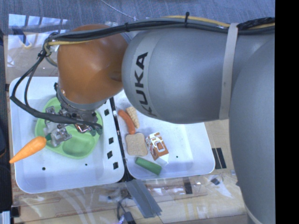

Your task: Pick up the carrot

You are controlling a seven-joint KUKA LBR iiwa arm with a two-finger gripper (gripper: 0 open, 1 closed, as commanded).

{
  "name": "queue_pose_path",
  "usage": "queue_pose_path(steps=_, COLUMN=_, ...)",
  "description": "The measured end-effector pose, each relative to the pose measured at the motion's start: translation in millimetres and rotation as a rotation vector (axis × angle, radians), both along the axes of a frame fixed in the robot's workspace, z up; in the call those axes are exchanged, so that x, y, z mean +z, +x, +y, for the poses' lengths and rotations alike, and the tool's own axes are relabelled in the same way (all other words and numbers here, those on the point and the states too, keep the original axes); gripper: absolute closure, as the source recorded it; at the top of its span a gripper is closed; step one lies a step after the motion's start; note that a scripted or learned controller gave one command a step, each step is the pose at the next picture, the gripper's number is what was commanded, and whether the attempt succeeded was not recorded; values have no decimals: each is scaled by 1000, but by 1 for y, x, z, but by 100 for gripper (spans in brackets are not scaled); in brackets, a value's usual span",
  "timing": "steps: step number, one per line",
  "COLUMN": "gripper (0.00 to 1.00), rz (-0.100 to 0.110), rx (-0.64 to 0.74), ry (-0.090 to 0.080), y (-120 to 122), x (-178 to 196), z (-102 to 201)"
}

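Green stick point(148, 165): You see it closest to you in the right bin point(196, 164), lying flat.
Bread point(136, 144): A tan slice just behind the green stick.
Box point(158, 148): A small orange and white box right beside the bread.
Sausage point(125, 120): A red one behind the bread, with a pale corn piece point(133, 117) touching its side.
Carrot point(29, 150): Look in the left bin point(60, 178). It is bright orange, smooth and long. Its thin tip points to the bin's left edge. Its fat end rests on the rim of the green bowl point(77, 147).
Gripper point(62, 132): It hangs over the green bowl, just beside the carrot's fat end. You cannot tell if it is spread or pressed together. The carrot is not in it.
Arm point(177, 69): Big, grey and orange, reaching in from the right over both bins.
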State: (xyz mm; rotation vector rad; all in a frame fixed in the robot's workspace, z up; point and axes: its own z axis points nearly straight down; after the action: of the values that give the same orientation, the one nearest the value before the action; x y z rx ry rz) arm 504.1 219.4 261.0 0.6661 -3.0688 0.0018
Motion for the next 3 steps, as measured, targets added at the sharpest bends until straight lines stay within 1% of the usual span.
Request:
queue_pose_path(steps=1, gripper=100, rz=2, rx=201, ry=-1, y=-12, x=-7, z=0)
queue_pose_path(steps=2, gripper=100, rz=-7, rx=493, ry=3, y=-11, x=-5, z=0)
queue_pose_path(steps=3, gripper=100, rz=-2, rx=691, ry=1, y=-23, x=-37, z=-14)
